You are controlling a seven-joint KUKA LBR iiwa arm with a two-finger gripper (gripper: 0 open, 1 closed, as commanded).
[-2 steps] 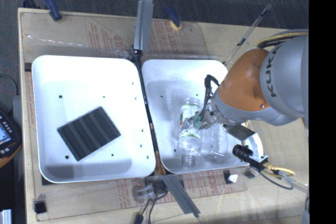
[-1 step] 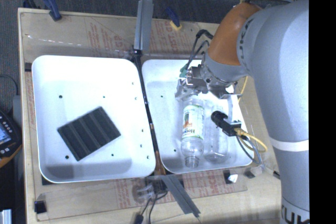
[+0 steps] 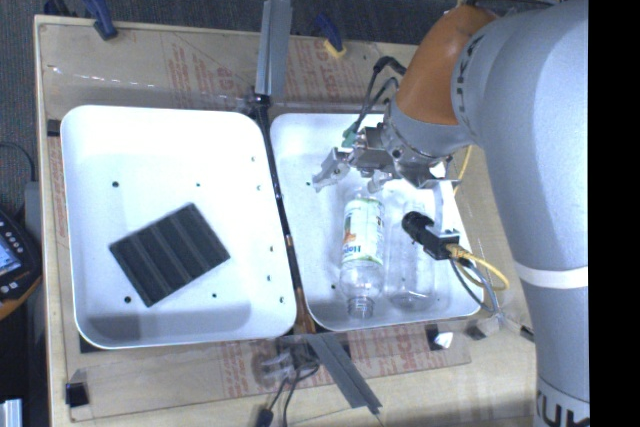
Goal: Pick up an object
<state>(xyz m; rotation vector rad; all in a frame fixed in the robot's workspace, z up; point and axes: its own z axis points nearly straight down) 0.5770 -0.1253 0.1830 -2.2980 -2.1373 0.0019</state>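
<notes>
A: Where's the gripper [image 3: 345, 167]?

B: Over the right bin [image 3: 300, 215], upper half; it comes off the grey arm [image 3: 530, 115] with the orange band [image 3: 440, 65], reaching in from the right; metal fingers [image 3: 328, 170] point left and slightly down toward the bin floor.

A: Open or shut?

B: Spread, narrow to middling gap; nothing between them that I can see.

A: And the thing to pick?

B: Clear plastic bottle [image 3: 362, 255], orange-and-green label, lying on its side in the right bin; its length runs up-down in the view, cap end toward the near rim; the upper end sits just below the gripper, close under the wrist body; can't tell if they touch, looks just apart.

A: Anything next to it?

B: A second clear bottle [image 3: 408, 265] just to its right, hard to read against the white; a black connector [image 3: 425, 235] with a yellow cable hangs over it.

A: Left bin [image 3: 80, 215]?

B: Dark ribbed rectangular pad [image 3: 170, 253] lying flat, turned at a slant, lower middle; well apart from the gripper.

A: Bench?

B: Wooden board [image 3: 150, 55]; blue clamps [image 3: 98, 13] on the far edge.
</notes>
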